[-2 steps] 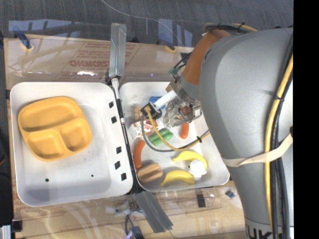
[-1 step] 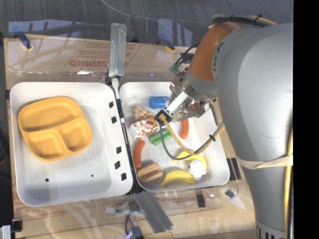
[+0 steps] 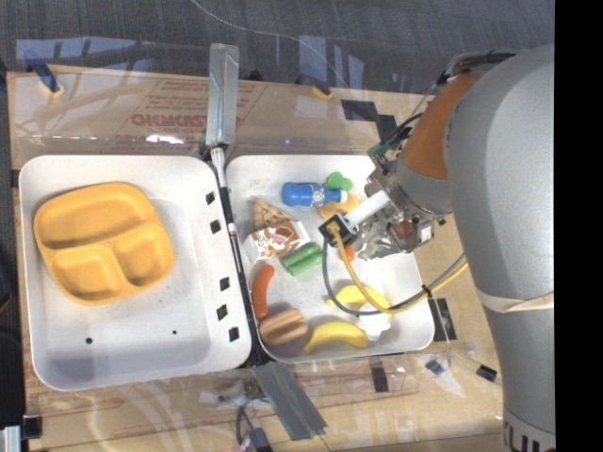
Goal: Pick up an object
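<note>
Toys crowd the right bin (image 3: 415, 332) on the desk (image 3: 113, 102): a blue bottle (image 3: 303, 194) and a green piece (image 3: 338, 183) near the far wall, a small pictured packet (image 3: 273, 236) with a green cylinder (image 3: 301, 259) just beside it, an orange-red sausage (image 3: 261, 290) along the left wall, a hot dog bun (image 3: 283, 327) and a banana (image 3: 335, 336) at the near wall, and a yellow piece (image 3: 361, 297) just above the banana. The arm (image 3: 504, 168) reaches in from the right, and its claw (image 3: 363, 238) hangs over the middle of that bin, close to the green cylinder; I cannot tell how its jaws stand or whether anything sits between them. A yellow cable (image 3: 400, 301) loops beneath it. The left bin (image 3: 122, 347) holds a yellow divided tray (image 3: 102, 241).
</note>
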`<state>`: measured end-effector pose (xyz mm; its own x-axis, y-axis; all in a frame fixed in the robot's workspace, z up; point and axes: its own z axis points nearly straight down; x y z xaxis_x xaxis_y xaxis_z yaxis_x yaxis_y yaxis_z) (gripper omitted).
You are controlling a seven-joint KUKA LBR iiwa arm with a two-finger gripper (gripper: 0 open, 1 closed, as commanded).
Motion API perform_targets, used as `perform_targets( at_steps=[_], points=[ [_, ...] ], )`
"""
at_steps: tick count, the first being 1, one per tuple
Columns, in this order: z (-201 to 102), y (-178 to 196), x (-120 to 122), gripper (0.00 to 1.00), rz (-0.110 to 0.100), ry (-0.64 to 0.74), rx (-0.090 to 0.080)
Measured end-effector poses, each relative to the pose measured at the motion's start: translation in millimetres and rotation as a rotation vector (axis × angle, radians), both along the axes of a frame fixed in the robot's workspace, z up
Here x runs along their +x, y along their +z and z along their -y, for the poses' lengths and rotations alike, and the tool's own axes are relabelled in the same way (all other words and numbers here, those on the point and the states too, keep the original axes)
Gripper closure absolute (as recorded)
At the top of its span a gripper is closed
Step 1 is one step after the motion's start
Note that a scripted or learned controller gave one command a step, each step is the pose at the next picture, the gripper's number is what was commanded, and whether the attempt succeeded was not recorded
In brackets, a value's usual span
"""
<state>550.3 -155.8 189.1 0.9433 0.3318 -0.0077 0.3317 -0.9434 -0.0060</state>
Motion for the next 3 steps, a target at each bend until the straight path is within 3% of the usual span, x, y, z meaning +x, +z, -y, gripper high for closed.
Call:
perform_targets(
  at_steps=[1,2,3],
  points=[
    [-53.0,-86.1,-4.9,1.0,-0.006,-0.048,0.001],
    [-51.3,-82.9,-3.4,0.0,0.0,-0.05,-0.001],
    [-54.5,-100.6,47.1,0.0,0.001,-0.015,0.0]
  ],
)
